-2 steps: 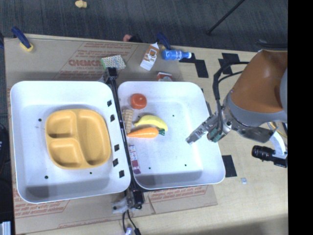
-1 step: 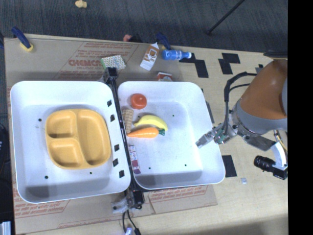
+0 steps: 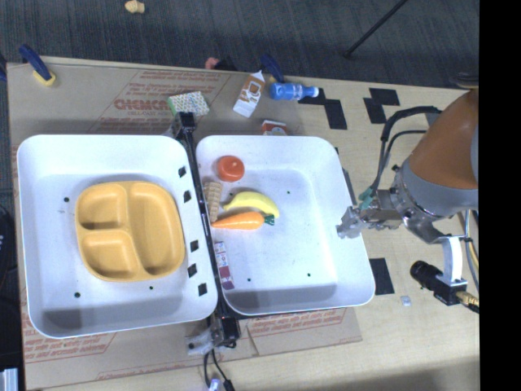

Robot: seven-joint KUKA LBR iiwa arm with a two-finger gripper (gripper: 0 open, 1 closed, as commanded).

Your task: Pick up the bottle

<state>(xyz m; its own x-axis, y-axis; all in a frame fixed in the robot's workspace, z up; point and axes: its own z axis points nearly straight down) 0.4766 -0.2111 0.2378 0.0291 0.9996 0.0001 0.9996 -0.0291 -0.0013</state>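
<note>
Low at the right rim of the right bin [image 3: 350,255] sits the claw [image 3: 350,223], just over the rim's edge; whether its fingers are apart or together cannot be told from this slant, and nothing shows between them. The bottle [image 3: 291,92] lies on its side on the bench [image 3: 407,332] beyond the far edge of the right bin, well apart from the claw. It is blue, with its long axis running left to right and what looks like its narrow end pointing right. Just left of it stands a small carton [image 3: 249,94]; its print is too small to read. Inside the right bin lie a tomato [image 3: 229,168], a banana [image 3: 252,204] and a carrot [image 3: 240,221]. A yellow tray [image 3: 130,230] sits in the left bin [image 3: 41,169]. Red lettering on the cardboard [image 3: 138,96] under the bins begins "CHEM"; the rest is blurred.
</note>
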